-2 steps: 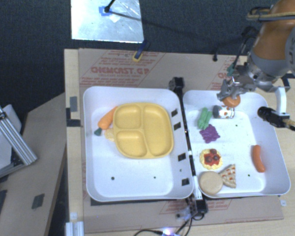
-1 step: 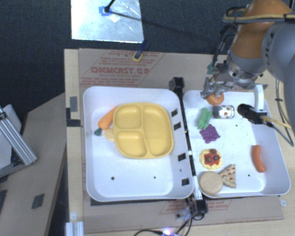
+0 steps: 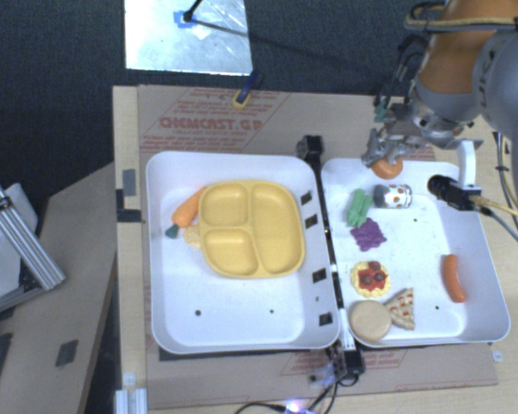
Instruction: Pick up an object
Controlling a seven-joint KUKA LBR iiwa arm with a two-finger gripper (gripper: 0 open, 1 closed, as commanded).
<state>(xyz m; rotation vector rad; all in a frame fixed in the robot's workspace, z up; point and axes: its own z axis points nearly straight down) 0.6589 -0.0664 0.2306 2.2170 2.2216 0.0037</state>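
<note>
My gripper [image 3: 383,155] hangs low over the back edge of the right bin [image 3: 488,313]. An orange rounded object [image 3: 388,169] lies right beneath it, partly covered by it and touching or nearly touching it. Whether the gripper has hold of it is hidden from this angle. Just in front of it lie a small white and red can-like object [image 3: 395,197], a green vegetable piece [image 3: 358,207] and a purple grape bunch [image 3: 369,233].
Toward the front of the right bin lie an orange sausage [image 3: 454,278], a small round tart [image 3: 370,278], a pizza slice [image 3: 403,309] and a tan bun [image 3: 369,321]. In the left bin [image 3: 173,317], a yellow divided plate [image 3: 243,229] sits beside a carrot [image 3: 188,207].
</note>
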